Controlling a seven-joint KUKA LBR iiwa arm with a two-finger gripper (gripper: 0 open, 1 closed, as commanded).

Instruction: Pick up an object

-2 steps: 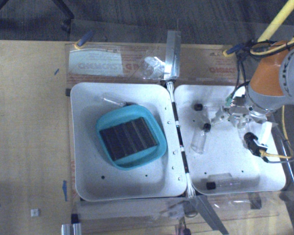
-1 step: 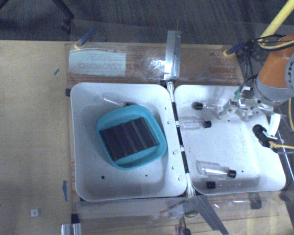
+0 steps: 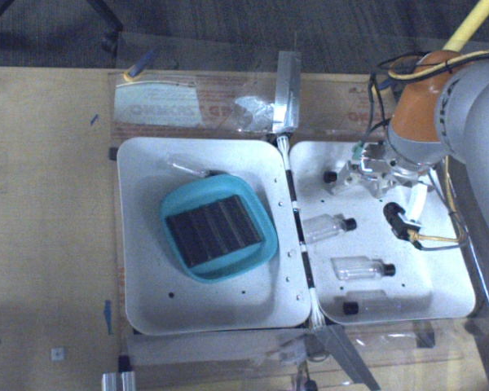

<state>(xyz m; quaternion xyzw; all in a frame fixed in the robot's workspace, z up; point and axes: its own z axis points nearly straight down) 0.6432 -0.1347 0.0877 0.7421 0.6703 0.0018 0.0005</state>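
Three clear plastic bottles with black caps lie in the right bin (image 3: 448, 296): one near its left wall (image 3: 326, 226), one in the middle (image 3: 359, 269), one along the front edge (image 3: 373, 305). My gripper (image 3: 365, 169) is down in the back part of this bin, under the orange wrist band (image 3: 416, 108). A small black-capped item (image 3: 330, 176) lies just left of the gripper, and I cannot make out whether the two touch. The gripper's body hides how it stands.
The left bin (image 3: 138, 243) holds a teal tray (image 3: 261, 247) with a dark ridged block (image 3: 213, 230) in it and a small clear piece (image 3: 187, 169) behind it. A black cable plug (image 3: 395, 217) hangs by the wrist. A metal bracket (image 3: 287, 92) and crumpled plastic (image 3: 253, 112) sit behind the bins.
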